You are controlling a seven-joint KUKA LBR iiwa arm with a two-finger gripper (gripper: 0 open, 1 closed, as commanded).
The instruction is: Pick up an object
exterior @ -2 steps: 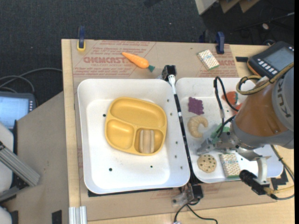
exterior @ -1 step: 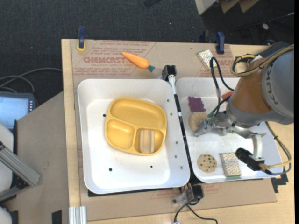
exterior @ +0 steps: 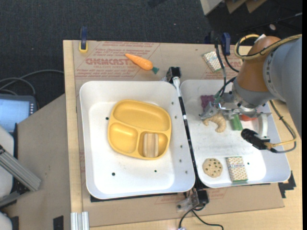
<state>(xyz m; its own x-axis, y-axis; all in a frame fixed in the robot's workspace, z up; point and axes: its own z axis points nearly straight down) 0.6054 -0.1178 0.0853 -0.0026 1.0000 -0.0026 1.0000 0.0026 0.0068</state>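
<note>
Red printing on the brown cardboard sheet behind the bins, largest word reading roughly "CHEMCAST", smaller red lines around it too blurred to read

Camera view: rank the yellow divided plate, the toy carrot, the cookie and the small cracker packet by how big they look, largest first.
1. yellow divided plate, by far
2. toy carrot
3. cracker packet and cookie: too alike to rank

One fixed camera looked down at a slant from above the worktop, framing both white bins.
</note>
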